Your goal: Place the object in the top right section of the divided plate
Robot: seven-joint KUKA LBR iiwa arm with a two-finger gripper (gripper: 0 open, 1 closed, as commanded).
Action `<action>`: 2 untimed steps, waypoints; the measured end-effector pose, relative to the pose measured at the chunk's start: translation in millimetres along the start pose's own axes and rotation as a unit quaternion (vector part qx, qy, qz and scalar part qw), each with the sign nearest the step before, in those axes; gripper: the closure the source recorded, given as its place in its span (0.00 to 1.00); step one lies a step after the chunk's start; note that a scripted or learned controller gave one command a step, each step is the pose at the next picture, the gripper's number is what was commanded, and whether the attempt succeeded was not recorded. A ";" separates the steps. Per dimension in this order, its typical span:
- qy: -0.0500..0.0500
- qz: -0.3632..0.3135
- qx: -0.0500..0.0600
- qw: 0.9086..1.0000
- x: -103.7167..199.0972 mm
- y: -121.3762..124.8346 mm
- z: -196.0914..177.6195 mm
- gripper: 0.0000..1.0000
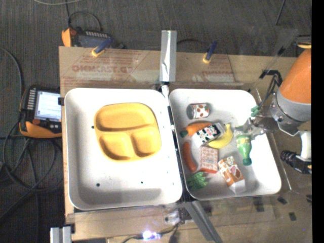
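One yellow divided plate [128, 130] sits in our left bin [81, 186], nothing in its sections; our hand [249, 129] hovers over the right bin [271, 184], just above a green bottle [244, 150] and beside a banana [223, 138]; whether it is spread or pressed together we cannot tell.

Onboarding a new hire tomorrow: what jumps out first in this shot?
The yellow divided plate sits alone in the left white bin. The right bin is crowded with toy food: a banana, a carrot, a green bottle. The arm's orange band stands out at the right edge.
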State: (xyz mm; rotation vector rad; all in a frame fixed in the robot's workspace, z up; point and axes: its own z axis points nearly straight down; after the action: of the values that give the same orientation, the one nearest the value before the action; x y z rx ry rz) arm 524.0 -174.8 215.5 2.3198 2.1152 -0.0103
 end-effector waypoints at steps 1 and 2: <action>0.002 -0.049 -0.001 0.999 71.1 42.3 -108.6 1.00; 0.003 -0.168 0.000 0.986 146.3 54.6 -41.6 1.00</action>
State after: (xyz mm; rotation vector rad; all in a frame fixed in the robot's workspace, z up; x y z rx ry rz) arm 591.9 -33.9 256.0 1.9337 2.4787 -0.0037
